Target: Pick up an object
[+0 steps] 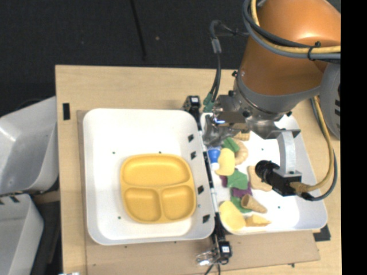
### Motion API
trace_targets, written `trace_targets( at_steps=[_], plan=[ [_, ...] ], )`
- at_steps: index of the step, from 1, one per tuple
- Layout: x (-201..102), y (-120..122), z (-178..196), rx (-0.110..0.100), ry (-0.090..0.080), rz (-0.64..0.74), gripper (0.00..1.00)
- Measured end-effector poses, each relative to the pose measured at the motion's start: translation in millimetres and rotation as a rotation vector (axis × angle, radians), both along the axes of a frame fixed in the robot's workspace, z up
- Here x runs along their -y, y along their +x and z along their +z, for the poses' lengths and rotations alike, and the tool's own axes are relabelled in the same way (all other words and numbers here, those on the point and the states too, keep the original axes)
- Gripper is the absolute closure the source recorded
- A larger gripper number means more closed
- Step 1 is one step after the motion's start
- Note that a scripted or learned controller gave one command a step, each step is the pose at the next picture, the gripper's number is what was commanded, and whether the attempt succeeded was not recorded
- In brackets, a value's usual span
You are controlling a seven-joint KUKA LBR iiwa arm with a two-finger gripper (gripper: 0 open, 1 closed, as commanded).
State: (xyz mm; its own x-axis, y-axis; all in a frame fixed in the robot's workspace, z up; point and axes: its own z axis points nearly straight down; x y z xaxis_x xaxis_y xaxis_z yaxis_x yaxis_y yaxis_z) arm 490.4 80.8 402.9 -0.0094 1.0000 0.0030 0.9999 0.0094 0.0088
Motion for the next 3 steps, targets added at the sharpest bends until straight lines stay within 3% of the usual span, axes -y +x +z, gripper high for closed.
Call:
trace_targets(
  at_steps=[1, 2, 3],
  plan=[
    [88, 25, -61, -0.012, -0.007, -0.017, 1.00],
    [30, -2, -132, -0.017, -0.003, -0.004, 1.00],
    [3, 0, 37, 0.010, 0.001, -0.002, 1.00]
  ],
)
